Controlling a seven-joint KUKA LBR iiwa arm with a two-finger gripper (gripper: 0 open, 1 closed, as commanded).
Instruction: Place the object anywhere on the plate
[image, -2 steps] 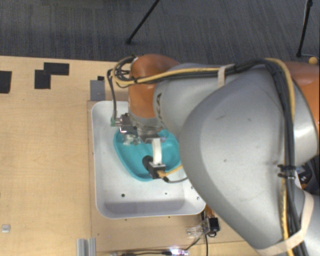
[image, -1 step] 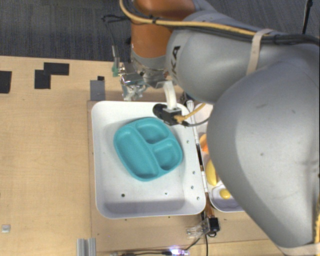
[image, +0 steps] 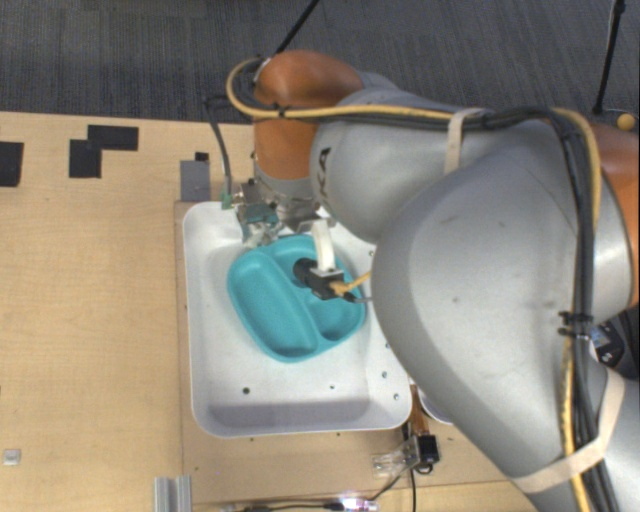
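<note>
One pincer (image: 262, 225) hangs low over the plate's (image: 270, 310) far rim. I cannot tell whether it is apart or together, or whether the object is in it. Such a low hover suits a release. The plate lies in a bin (image: 212, 385) on the desk (image: 90, 330).
</note>
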